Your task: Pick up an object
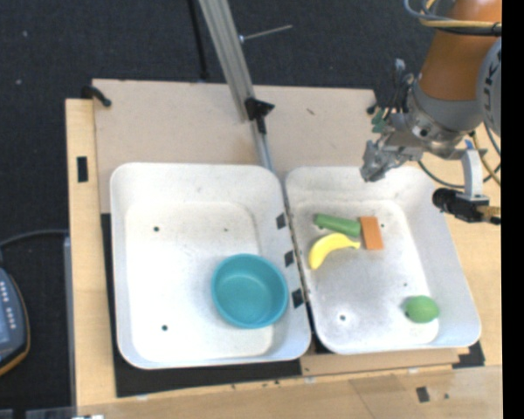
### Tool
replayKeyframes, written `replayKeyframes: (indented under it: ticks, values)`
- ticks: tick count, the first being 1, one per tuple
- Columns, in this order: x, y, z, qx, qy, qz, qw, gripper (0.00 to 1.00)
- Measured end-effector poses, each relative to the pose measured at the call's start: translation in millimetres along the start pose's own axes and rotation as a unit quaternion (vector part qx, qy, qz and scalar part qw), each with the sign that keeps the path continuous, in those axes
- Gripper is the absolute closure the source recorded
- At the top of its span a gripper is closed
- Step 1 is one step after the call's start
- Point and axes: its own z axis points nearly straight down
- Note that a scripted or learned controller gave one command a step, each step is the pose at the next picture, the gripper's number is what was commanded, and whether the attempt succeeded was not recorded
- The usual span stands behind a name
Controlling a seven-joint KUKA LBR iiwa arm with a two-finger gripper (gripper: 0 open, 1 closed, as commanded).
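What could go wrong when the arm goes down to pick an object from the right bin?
1. The banana, green piece and orange block lie close together, so the end effector may push a neighbour or catch two things.
2. The end effector hangs over the right bin's back rim and could strike it if it drops straight down.
3. The green ball looks round and may roll away.

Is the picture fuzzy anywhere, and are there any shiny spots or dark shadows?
In the camera view, the whole picture is a little soft and grainy; the hand looks smeary. The light is even, with just a faint shadow inside the blue bowl and under the yellow banana. The orange band on the arm has a soft shine, and the white bins look bright but not glaring.
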Motion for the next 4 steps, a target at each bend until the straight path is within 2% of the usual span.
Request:
replayKeyframes:
  ticks: [2,4]
  values:
    - [94,-7,20,0.001,-0.001,0.001,1.0000,1.00]
    - [205,-32,14,-0.001,0.001,-0.001,1.0000,1.00]
